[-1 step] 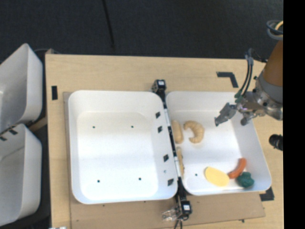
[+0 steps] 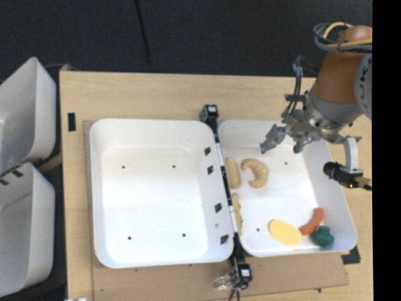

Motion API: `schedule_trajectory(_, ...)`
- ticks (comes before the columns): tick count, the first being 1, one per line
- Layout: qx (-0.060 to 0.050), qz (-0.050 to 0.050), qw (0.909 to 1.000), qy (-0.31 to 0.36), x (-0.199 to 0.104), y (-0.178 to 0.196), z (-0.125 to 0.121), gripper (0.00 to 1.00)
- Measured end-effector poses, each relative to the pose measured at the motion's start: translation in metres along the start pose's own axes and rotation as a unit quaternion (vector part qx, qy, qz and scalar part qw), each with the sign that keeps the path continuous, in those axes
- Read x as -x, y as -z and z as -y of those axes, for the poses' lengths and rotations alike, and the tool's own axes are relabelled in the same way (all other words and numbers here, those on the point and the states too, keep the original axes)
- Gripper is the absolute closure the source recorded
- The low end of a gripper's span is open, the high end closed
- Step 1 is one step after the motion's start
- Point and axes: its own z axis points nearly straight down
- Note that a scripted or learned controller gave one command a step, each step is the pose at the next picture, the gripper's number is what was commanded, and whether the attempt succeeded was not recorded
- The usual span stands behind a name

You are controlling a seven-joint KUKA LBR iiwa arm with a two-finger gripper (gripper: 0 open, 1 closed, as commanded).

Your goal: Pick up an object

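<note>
My gripper (image 2: 286,142) hangs over the upper part of the right bin (image 2: 250,128), its two grey fingers spread open with nothing between them. Below and left of it lies a tan croissant (image 2: 255,171). A tan bread stick (image 2: 232,172) rests beside the croissant, against the bin's left wall. A second tan piece (image 2: 237,211) lies lower along that same wall. Near the bin's front right corner sit a yellow lemon-shaped piece (image 2: 285,232), an orange sausage (image 2: 312,221) and a green lump (image 2: 323,236).
The left bin (image 2: 100,187) stands beside the right one, joined by a black-clipped divider (image 2: 219,174). The arm's orange band and grey wrist (image 2: 338,80) rise at the right. White containers (image 2: 22,168) sit off the bench's left edge.
</note>
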Motion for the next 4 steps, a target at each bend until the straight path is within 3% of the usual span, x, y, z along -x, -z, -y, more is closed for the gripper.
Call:
schedule_trajectory(1,0.003,0.001,1.0000,-0.003,-0.033,-0.096,-0.009,0.00)
schedule_trajectory(2,0.005,0.002,1.0000,-0.005,-0.036,-0.114,0.043,0.00)
schedule_trajectory(3,0.003,0.000,1.0000,-0.005,0.000,-0.114,0.100,0.00)
schedule_trajectory(4,0.012,0.003,0.9999,0.000,0.014,0.084,0.029,0.00)
